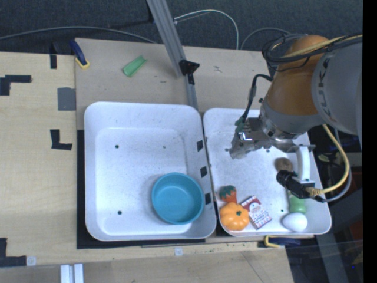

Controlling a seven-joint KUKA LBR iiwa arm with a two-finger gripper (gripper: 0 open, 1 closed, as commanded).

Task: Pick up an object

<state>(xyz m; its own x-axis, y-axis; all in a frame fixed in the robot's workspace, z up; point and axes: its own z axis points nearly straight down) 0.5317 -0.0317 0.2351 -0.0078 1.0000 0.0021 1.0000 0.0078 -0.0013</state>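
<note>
Op, take the blue bowl [177,197] as your landmark: it sits in the left bin [112,122], in that bin's near-right corner, upright, open side up.

The gripper [238,148] is up and to the right of the bowl, across the divider, over the right bin [218,128]. It hangs above the bin's bare upper-middle floor w/ nothing visible between the fingertips. Can't tell whether it's spread or clenched; the wrist body hides most of it from this angle. The arm [300,87], grey w/ the orange band, comes in from farther right of the bowl and covers the right bin's far-right corner.

Candidate objs, all in the right bin:
- Orange pumpkin-like toy [235,216], just right of the bowl, past the divider, at the bin's near-left corner.
- Small red/green item [227,193], touching or nearly touching the pumpkin's far side.
- Red-and-white packet [257,211], just right of the pumpkin, lying flat.
- White egg-shaped obj [294,221], farther right along the near wall.
- Green obj [297,205], just behind the egg, partly hidden by a black cable end.
- Brown rounded obj [283,164], right of the gripper, near the arm.

All objs are apart from the gripper. Beyond the bowl, on the bench past the left bin, lies a small green block [134,66].
</note>
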